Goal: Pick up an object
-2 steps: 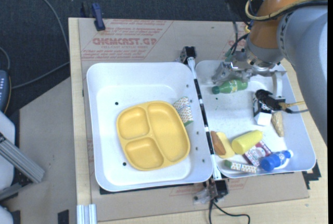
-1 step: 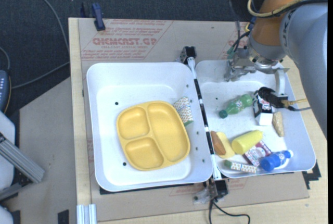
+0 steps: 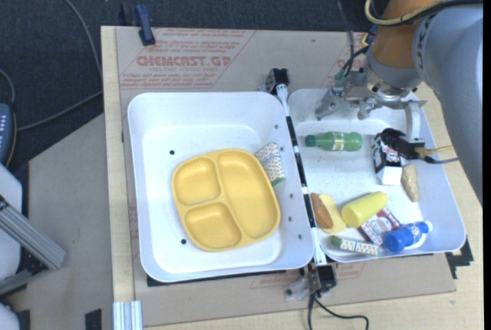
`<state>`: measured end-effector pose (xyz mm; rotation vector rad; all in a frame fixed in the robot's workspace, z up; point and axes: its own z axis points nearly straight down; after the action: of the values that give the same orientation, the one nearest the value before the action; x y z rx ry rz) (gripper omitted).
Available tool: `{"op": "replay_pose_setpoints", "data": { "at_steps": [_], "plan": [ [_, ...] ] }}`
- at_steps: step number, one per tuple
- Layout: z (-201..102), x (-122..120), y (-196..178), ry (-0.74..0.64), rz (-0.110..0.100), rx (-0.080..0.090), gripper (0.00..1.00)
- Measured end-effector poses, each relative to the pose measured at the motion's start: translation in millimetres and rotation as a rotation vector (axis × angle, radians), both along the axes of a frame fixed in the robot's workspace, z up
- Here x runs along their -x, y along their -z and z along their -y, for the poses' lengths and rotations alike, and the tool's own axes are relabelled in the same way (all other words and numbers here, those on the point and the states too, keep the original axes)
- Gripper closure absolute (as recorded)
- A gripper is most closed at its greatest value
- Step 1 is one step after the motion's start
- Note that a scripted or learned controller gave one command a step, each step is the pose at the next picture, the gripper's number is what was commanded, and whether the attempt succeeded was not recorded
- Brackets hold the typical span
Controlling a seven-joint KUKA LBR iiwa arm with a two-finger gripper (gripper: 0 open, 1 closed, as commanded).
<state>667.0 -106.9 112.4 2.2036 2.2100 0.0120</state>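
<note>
My gripper (image 3: 349, 107) hangs over the far edge of the right bin (image 3: 453, 207), under the orange band of the arm. Just in front of it a green bottle (image 3: 334, 140) lies on its side, apart from the gripper. To the right of the bottle sits a black and white object (image 3: 387, 155), with a tan piece (image 3: 411, 183) beside it. Nearer the front lie a yellow bottle (image 3: 364, 207), a hot dog (image 3: 325, 213), a red and white packet (image 3: 377, 228) and a blue bottle (image 3: 403, 236).
The left bin (image 3: 146, 167) holds a yellow divided plate (image 3: 225, 199) and a small patterned cup (image 3: 269, 160) against its right wall. The wall shared by the two bins runs down the middle. Cardboard lies under both bins.
</note>
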Motion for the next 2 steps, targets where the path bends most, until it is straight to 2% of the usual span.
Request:
{"op": "replay_pose_setpoints", "data": {
  "at_steps": [1, 2],
  "plan": [
    [88, 57, 4, 0.004, -0.022, -0.008, 0.0],
    [98, 95, -67, 0.003, -0.019, -0.008, 0.0]
  ]
}}
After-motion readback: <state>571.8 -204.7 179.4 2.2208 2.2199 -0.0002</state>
